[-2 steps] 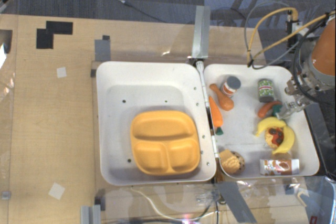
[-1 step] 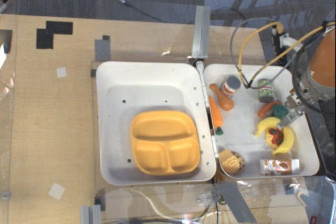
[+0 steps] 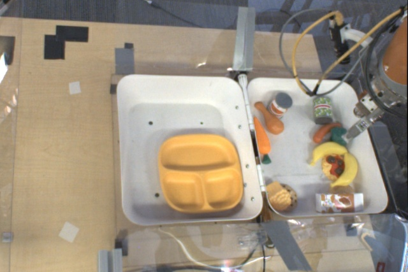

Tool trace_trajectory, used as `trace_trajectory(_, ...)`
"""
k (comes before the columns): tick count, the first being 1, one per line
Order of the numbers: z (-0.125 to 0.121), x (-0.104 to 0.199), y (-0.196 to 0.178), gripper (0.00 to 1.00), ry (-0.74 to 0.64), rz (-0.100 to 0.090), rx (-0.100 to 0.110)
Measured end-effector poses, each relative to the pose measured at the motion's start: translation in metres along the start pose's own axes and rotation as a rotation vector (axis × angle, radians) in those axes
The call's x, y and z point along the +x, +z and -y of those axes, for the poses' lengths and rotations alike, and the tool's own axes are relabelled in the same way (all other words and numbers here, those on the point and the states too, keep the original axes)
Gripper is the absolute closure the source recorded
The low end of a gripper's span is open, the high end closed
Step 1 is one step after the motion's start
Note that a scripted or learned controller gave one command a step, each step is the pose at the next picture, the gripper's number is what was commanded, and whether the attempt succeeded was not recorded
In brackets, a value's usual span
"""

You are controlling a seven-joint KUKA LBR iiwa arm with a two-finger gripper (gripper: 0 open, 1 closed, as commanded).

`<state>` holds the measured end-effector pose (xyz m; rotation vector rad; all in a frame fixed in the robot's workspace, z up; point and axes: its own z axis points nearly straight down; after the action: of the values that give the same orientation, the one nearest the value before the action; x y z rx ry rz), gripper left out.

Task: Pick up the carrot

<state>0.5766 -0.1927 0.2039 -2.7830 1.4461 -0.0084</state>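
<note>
While the gripper [image 3: 358,127] hovers at the right bin's [image 3: 299,216] right rim, you cannot tell its state, and the approach step is pending. Locate the carrot [image 3: 261,136] against the bin's left wall, green tip nearest. Next, you must travel left and descend over it.

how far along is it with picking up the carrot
Nothing looks done yet: the carrot lies flat in the right bin, along its left wall. In hand: the gripper sits at the bin's right side near the banana, well apart from the carrot, nothing visibly held. Left: cross the bin, close on the carrot and lift it.
</note>
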Motion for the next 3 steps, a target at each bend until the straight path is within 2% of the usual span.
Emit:
trace_trajectory(1, -0.065, -0.038, 0.047, 1.0, -0.175, 0.004, -0.005)
trace_trajectory(2, -0.034, -0.035, -0.015, 1.0, -0.429, -0.001, 0.0)
trace_trajectory(3, -0.071, -0.034, 0.036, 1.0, -0.606, 0.001, -0.003)
